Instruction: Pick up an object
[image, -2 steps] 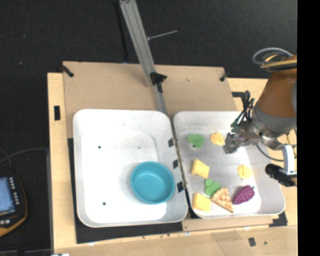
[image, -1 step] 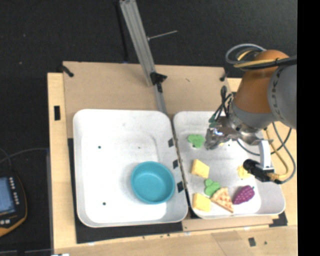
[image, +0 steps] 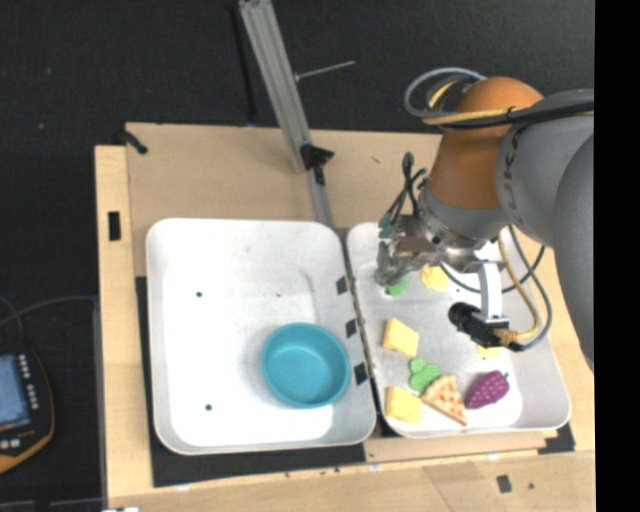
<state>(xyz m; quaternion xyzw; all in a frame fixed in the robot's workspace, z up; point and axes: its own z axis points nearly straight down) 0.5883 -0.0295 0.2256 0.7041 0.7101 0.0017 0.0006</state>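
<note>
Where the gripper (image: 392, 268) hangs, fingers' spread unclear, a small green object (image: 397, 288) lies beneath.

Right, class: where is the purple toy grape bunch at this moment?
In the camera view, the purple toy grape bunch lies in the right-hand white bin, near its front right corner, just right of the toy pizza slice.

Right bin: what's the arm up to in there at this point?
The arm's gripper is lowered into the back left corner of the right bin, right over a small green piece. Whether it has a grip can't be told. Toy food lies in front: a yellow block, a green clover shape, a pizza slice and purple grapes. A teal bowl sits in the left bin.
</note>
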